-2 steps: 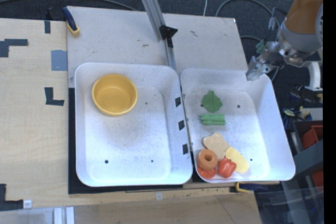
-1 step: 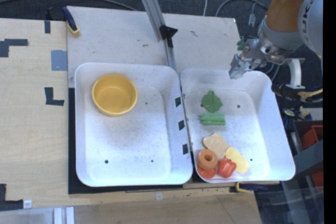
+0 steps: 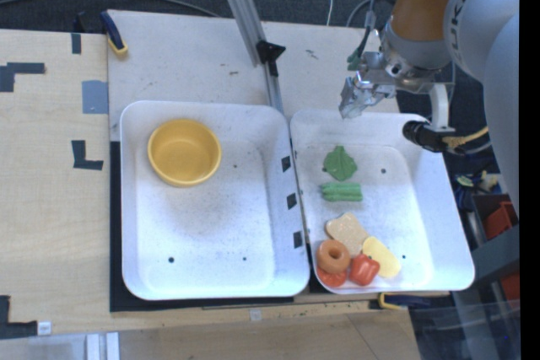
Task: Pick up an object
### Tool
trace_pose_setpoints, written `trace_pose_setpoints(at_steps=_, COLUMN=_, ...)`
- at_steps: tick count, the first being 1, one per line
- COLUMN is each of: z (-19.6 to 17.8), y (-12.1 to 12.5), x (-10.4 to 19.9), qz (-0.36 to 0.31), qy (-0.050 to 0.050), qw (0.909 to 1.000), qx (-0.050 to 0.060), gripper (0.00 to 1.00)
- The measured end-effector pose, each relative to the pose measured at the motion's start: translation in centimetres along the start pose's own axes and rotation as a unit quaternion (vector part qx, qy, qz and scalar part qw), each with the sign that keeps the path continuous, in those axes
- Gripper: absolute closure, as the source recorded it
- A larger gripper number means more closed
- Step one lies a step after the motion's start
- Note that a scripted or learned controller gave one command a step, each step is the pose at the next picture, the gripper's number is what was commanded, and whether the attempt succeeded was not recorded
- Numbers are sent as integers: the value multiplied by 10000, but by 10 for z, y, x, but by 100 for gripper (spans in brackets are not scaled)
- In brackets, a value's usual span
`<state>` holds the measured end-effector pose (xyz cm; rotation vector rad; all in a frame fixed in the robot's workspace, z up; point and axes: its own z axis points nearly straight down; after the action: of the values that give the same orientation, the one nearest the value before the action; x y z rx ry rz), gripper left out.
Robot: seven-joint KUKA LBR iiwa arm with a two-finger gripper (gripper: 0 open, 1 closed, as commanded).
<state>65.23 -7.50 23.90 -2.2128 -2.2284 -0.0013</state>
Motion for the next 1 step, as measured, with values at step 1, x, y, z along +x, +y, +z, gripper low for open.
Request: trace_pose_setpoints(at_steps=1, z=-4, y=-2, x=59, qz=-2, qy=1, qw=10000, qx=7, gripper=100)
